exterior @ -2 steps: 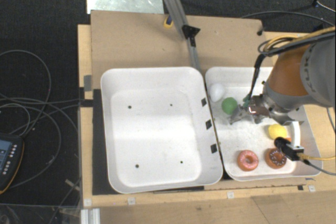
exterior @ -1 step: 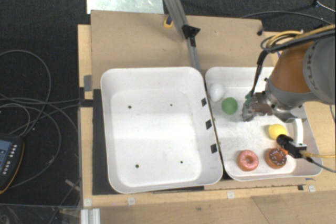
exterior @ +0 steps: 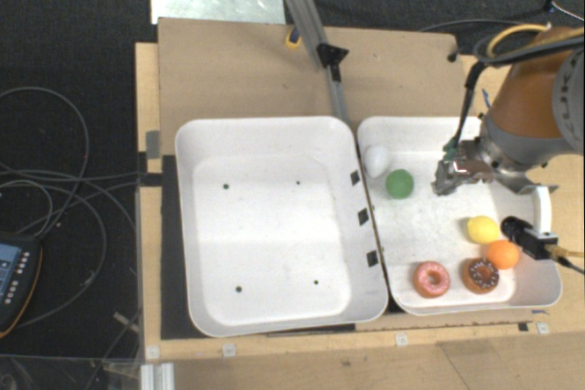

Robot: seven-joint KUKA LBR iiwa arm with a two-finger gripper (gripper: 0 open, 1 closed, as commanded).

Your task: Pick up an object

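The right bin (exterior: 430, 131) holds several small objects. A green ball (exterior: 399, 184) lies near its left wall, with a white egg-shaped object (exterior: 376, 160) just behind it. A yellow lemon (exterior: 483, 229) and an orange fruit (exterior: 502, 254) sit toward the right side. A pink-iced donut (exterior: 431, 279) and a chocolate donut (exterior: 481, 275) rest at the front. My gripper (exterior: 445, 181) hangs over the middle of this bin, right of the green ball and apart from it. Nothing shows between its fingers.
The left bin (exterior: 196, 142) sits beside the right one, joined by black clips. A grey pole (exterior: 302, 5) slants across the back of the bench. Cables and a pendant (exterior: 14, 274) lie on the floor at the left.
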